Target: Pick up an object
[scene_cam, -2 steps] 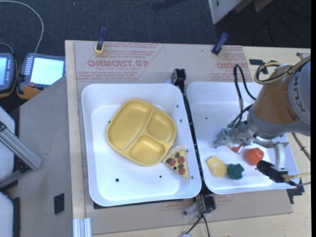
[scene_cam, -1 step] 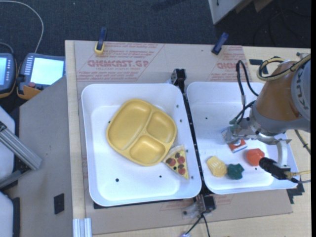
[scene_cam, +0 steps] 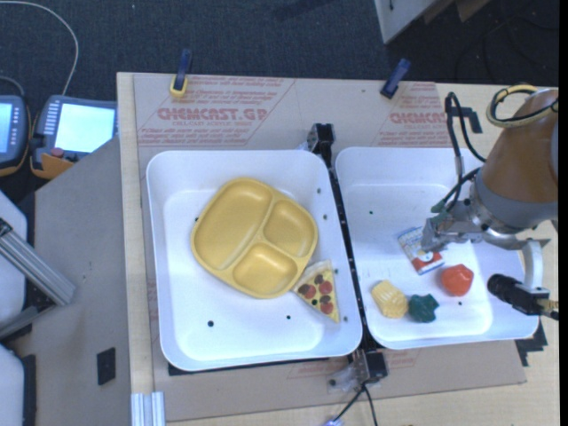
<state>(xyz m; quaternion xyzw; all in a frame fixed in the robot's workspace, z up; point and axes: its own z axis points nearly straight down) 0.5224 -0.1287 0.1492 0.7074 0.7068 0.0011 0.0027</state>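
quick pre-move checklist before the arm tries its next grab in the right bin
1. Gripper over the right bin: ok, it is low above a small red and white item.
2. Finger state: cannot tell, the wrist hides it.
3. Item held: cannot tell; nothing shows between the fingers.
4. Neighbours apart from the target: ok for the yellow piece and green piece; the red tomato sits close beside it.
5. Left bin items out of the way: ok, yellow divided plate and pizza slice lie there.
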